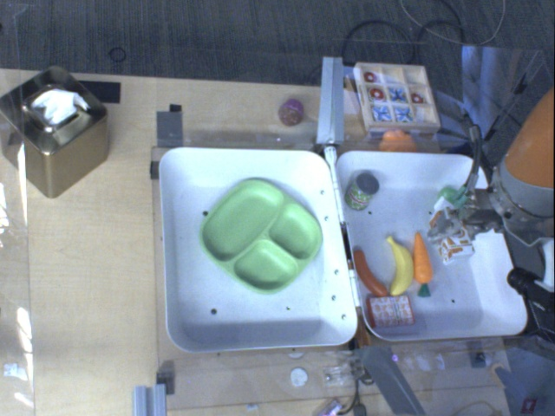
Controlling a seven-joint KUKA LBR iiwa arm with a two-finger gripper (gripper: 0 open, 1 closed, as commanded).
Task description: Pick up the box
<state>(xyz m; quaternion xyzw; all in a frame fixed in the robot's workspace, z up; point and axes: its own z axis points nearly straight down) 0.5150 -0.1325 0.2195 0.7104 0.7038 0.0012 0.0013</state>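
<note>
We see the gripper point(451, 224) low over the right bin's point(486, 319) right side – whether open or closed we cannot tell – with the box point(391, 311) flat by the near wall, toward the bottom-left of it, long axis crosswise.

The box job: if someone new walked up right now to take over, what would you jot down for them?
Gripper: low over the right side of the right bin; whether its fingers are open or shut can't be made out.
Box: lying flat at the front edge of the right bin, beside the sausage, banana and carrot. The can stands at the back left of that bin.
Left bin: holds the green divided plate.
Done: nothing visible; the box is not lifted.
Left: bring the gripper to the box, grasp it, raise it.
</note>
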